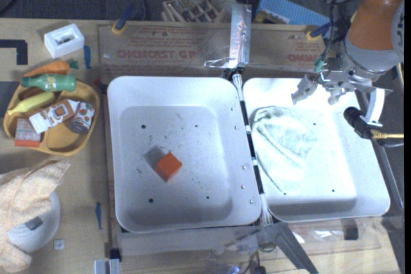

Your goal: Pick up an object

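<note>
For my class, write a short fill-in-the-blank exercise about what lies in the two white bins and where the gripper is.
1. The small orange block lies in the ____ shallow white bin.
2. The crumpled white cloth lies in the ____ shallow white bin.
3. The two-finger gripper hangs above the bin that holds the ____.

Missing words: left; right; cloth

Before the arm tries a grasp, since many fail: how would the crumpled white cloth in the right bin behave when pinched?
The crumpled white cloth looks floppy: it lies in loose folds, so it would likely drape and sag. It seems thin, probably light. A pinch may lift just one fold.
</note>
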Robot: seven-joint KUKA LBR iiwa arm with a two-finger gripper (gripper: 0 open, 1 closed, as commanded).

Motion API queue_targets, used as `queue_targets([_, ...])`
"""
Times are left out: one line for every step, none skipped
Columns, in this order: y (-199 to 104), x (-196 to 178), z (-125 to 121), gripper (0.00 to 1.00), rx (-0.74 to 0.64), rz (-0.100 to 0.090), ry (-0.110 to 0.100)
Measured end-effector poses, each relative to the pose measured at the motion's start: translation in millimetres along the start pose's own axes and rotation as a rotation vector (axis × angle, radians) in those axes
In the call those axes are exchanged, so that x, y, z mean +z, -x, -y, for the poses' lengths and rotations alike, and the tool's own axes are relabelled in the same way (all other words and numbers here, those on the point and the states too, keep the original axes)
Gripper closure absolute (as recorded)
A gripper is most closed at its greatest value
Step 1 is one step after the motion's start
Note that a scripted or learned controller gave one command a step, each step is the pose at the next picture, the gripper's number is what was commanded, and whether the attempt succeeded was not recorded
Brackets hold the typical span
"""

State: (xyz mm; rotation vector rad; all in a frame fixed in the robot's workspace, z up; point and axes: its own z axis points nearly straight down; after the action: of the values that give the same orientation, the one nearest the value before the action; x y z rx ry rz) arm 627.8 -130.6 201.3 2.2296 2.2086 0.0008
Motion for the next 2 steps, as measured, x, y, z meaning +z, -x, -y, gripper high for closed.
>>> queue_targets([-19, 106, 20, 0.0, 0.095, -0.001, 0.002])
queue_targets([43, 50, 26, 0.0, 0.035, 0.0, 0.001])
